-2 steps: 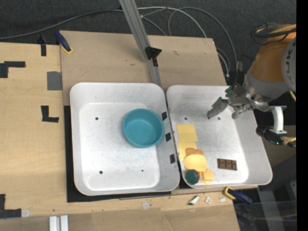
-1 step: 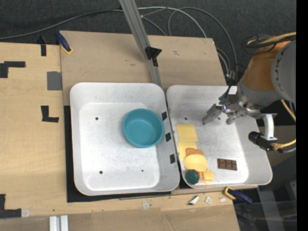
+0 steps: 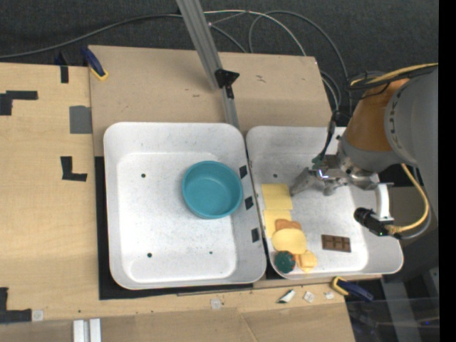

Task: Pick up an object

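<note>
Down at the near edge of the tabletop [image 3: 43, 212], a few small white scraps [image 3: 297, 296] lie just in front of the right bin [image 3: 285, 142]. Inside that bin, along its left wall, sits a huddle of small things: a pale yellow flat block [image 3: 276, 199], an orange piece [image 3: 287, 226] touching its lower end, a rounder yellow object [image 3: 289, 241] below that, a dark teal ball [image 3: 284, 261] at the bin's near corner, and another small orange bit [image 3: 307, 261] beside it. A brown, segmented chocolate-like bar [image 3: 335, 244] lies apart from them on the bin floor, nearer the right side. The arm's hand [image 3: 308, 181] hangs over the middle of this bin, pointing toward the yellow block and close to its upper right corner; nothing is between its fingers, and I can't tell whether they are spread or together. The left bin [image 3: 128, 162] holds a blue bowl [image 3: 211, 189], upright, toward its right side.
</note>
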`<act>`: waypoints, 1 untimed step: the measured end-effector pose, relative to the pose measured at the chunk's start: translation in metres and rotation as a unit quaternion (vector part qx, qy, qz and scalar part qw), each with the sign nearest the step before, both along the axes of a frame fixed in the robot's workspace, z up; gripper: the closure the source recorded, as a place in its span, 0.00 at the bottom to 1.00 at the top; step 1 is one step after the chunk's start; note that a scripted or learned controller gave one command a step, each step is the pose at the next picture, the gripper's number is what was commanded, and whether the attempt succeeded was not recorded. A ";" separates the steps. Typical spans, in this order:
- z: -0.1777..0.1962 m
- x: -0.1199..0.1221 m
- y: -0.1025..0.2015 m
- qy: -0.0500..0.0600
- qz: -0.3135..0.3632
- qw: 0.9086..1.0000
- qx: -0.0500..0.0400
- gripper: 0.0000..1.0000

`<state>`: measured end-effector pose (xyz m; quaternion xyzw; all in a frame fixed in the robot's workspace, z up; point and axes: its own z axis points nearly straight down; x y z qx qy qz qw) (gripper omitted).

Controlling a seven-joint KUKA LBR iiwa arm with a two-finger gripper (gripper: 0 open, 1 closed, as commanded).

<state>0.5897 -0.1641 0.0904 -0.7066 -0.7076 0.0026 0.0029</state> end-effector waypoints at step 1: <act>0.013 0.002 0.001 -0.002 0.001 1.000 0.000 1.00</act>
